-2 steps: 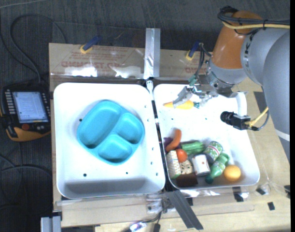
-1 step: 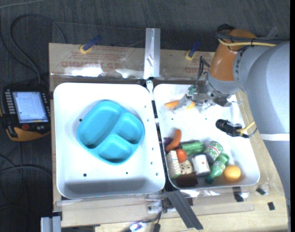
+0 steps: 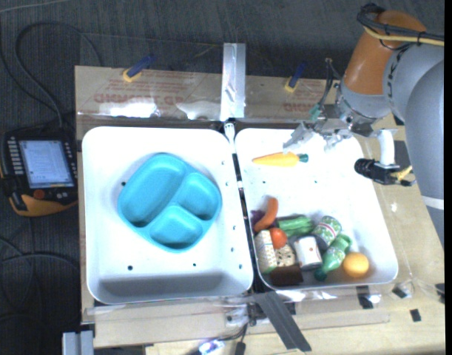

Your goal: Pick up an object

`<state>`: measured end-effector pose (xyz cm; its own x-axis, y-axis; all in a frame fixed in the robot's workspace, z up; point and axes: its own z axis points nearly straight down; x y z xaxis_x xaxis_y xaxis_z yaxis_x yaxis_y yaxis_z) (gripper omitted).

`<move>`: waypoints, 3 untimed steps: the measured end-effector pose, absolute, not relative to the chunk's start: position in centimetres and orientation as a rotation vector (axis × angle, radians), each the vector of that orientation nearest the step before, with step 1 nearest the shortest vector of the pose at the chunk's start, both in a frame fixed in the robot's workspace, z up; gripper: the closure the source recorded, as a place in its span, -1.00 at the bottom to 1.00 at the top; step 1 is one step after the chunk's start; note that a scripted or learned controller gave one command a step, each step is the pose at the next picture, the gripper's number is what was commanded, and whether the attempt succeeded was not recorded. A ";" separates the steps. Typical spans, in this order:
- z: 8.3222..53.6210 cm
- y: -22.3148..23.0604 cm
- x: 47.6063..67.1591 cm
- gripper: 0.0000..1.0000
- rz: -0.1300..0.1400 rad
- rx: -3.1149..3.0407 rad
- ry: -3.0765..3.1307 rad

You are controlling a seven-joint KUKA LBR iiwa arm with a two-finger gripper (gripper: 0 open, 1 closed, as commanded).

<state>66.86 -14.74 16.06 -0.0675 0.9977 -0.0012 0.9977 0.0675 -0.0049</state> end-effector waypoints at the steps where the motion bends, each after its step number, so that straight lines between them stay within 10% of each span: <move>1: 9.0 -12.8 66.8 -1.00 0.009 -2.037 -2.391; 3: 16.1 -15.5 66.9 -1.00 0.007 -1.668 -2.661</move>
<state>66.87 -15.51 16.12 -0.4357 0.9001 -0.0016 0.9001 0.4357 -0.0042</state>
